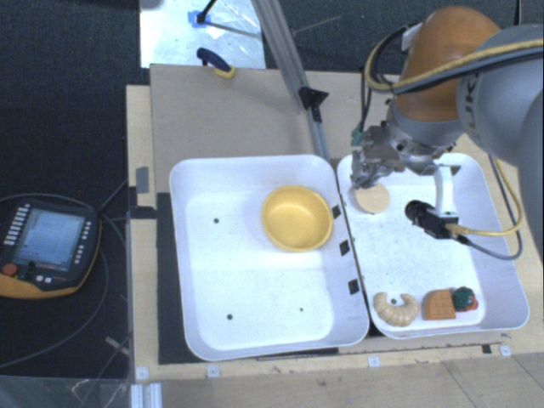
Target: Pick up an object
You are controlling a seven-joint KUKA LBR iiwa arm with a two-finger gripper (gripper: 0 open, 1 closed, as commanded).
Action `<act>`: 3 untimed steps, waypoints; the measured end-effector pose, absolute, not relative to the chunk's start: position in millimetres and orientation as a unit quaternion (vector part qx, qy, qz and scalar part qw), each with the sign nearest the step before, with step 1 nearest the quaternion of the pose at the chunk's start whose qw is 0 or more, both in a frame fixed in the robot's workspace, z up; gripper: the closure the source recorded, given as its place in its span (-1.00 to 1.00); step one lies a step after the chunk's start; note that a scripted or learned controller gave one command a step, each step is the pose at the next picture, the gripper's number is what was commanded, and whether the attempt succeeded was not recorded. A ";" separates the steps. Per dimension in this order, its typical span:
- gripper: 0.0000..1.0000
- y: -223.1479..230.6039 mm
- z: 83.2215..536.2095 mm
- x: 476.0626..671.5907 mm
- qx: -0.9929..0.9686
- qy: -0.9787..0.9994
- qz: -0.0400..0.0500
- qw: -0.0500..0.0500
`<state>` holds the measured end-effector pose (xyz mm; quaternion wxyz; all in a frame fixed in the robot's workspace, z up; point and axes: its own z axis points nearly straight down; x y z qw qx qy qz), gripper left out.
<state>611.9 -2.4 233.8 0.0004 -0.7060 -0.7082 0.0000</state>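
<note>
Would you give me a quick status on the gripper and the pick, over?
Gripper low in right bin, at edge of tan disc. No grasp seen. Croissant and orange toy at near wall, clear of arm. Yellow bowl in left bin.

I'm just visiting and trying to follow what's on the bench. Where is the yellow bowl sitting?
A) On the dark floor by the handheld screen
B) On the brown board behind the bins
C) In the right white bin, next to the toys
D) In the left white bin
D: the yellow bowl rests inside the left white bin, near its right wall, while the arm's gripper is over the right white bin.
</note>
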 end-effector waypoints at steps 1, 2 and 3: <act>1.00 42.6 241.1 602.2 -0.706 -0.708 -0.001 0.000; 1.00 97.4 239.4 596.9 -0.705 -0.709 -0.001 0.000; -1.00 94.5 239.5 597.3 -0.707 -0.707 0.000 0.000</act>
